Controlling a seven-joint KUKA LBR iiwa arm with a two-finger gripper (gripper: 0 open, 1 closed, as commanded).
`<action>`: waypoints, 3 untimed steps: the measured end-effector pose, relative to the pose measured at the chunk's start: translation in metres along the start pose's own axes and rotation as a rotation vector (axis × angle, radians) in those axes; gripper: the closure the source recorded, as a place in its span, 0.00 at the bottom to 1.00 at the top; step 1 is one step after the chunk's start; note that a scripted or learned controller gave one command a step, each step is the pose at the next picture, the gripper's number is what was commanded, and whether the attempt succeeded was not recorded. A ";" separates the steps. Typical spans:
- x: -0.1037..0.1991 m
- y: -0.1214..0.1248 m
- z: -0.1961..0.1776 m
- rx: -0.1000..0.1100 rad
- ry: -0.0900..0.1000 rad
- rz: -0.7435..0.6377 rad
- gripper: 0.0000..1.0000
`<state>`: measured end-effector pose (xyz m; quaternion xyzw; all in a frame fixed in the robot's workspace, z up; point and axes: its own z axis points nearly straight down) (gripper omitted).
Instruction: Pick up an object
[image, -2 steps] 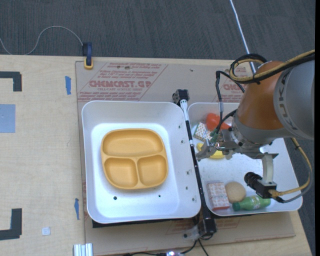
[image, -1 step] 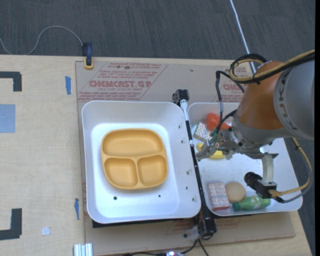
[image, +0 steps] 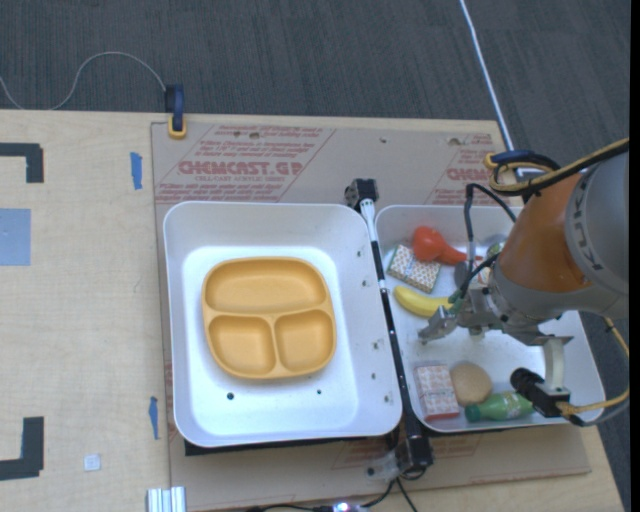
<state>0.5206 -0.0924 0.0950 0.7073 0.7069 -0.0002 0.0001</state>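
Note:
My gripper (image: 447, 322) hangs low over the middle of the right bin (image: 590, 372), under the arm's orange band. Just left of it lies a yellow banana (image: 420, 300). Behind the banana are a tan waffle-like square (image: 413, 267) and a red pear-shaped toy (image: 433, 243). Toward the bin's front edge lie a pink-and-white wafer block (image: 436, 388), a tan rounded lump (image: 471, 381) and a green bottle-shaped toy (image: 499, 406). Nothing is seen held in the gripper.
The left bin (image: 190, 330) holds a yellow three-compartment plate (image: 268, 316). A black clamp (image: 361, 192) sits at the back of the divider between the bins. Cables run along the right bin's right side, and a black part (image: 535, 388) of the arm is near the front.

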 end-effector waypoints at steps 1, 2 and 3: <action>-0.005 -0.033 0.005 -0.022 -0.005 -0.002 0.00; -0.010 -0.031 -0.007 -0.029 -0.016 0.003 1.00; 0.084 -0.002 -0.090 -0.001 0.002 -0.002 1.00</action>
